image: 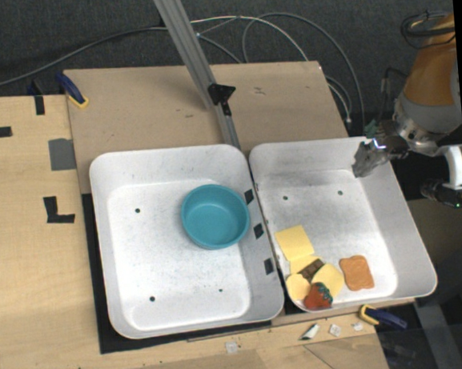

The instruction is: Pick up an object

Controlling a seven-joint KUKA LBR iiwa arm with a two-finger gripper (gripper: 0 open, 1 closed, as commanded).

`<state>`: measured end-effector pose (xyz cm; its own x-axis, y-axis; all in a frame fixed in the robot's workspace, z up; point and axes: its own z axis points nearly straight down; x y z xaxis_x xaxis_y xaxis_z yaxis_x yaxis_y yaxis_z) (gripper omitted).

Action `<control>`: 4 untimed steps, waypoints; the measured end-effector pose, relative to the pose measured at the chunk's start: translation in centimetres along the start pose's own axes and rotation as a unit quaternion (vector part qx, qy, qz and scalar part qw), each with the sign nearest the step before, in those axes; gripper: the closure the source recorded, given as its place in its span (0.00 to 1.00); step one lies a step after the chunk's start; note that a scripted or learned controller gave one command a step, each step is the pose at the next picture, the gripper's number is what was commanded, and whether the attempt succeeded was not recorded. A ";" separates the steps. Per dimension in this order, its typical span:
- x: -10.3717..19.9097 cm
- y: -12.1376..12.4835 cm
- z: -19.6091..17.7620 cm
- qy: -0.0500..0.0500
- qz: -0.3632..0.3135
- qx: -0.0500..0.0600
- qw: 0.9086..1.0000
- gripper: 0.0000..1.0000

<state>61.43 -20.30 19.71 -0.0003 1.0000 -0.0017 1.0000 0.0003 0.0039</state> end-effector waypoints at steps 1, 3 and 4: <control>0.0 0.1 -2.1 0.001 -0.001 0.001 1.000 1.00; 10.3 1.5 -2.5 0.002 -0.003 0.003 1.000 1.00; 16.3 1.6 -3.5 0.002 -0.004 0.002 1.000 1.00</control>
<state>62.99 -4.01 23.15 -0.0074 1.0000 0.0021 1.0000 0.0074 -0.0011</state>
